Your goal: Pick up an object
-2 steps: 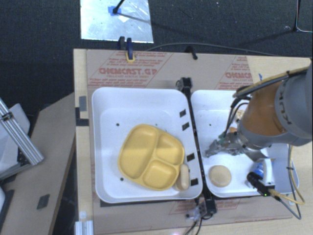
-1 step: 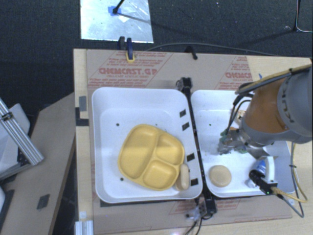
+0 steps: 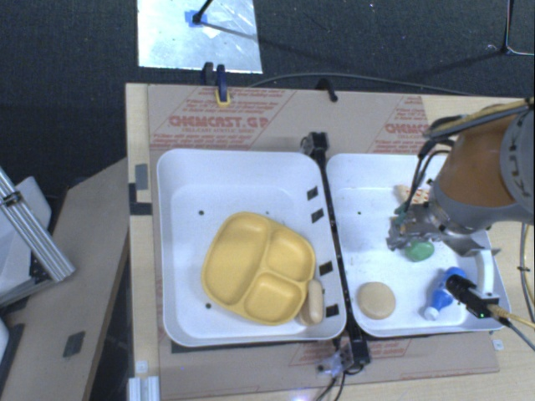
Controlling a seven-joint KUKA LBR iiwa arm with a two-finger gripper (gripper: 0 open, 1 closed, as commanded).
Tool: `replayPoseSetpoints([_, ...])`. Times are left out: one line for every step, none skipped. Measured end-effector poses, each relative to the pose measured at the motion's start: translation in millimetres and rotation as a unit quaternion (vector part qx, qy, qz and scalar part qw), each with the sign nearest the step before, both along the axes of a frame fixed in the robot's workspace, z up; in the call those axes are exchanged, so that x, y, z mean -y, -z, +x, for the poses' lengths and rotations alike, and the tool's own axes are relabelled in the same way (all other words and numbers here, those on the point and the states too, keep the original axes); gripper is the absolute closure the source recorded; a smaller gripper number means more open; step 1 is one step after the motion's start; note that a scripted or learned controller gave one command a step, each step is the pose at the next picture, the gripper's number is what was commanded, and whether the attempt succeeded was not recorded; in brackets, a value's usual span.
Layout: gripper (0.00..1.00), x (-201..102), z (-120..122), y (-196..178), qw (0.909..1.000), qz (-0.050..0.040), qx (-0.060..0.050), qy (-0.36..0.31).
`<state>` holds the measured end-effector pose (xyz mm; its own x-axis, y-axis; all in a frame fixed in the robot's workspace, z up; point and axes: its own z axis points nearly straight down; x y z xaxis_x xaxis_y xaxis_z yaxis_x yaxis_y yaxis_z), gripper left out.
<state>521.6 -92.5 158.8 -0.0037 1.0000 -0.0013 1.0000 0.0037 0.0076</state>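
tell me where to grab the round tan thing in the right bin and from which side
Judging by its pose, take the round tan piece across its middle, coming straight down from above. It lies flat on the right bin floor with open floor on its left and right, so fingers could close across its width there. The blue item sits apart to its right.

- The robot arm [image 3: 489, 174] is cut off by the right edge, so only its wrist end with the orange band can be seen.
- The gripper [image 3: 407, 234] sits low in the right bin [image 3: 368, 182]; it is small, dark and blurred against the arm.
- A green object [image 3: 420, 251] lies just beside the gripper, partly covered by it; its shape cannot be made out.
- A tan object [image 3: 414, 194] near the bin's back is half hidden behind the arm and cannot be identified.
- A grey metal frame [image 3: 29, 232] is cut off at the left edge.
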Motion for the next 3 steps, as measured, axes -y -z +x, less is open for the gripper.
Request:
replayPoseSetpoints([1.00,0.3,2.1,-52.7,1.0000,0.0000,0.000,0.000])
replayPoseSetpoints([1.00,-46.2,10.8,-52.0,1.0000,0.0016,-0.002,-0.003])
replayPoseSetpoints([1.00,-107.7,13.6,-63.5,1.0000,0.0021,-0.002,-0.004])
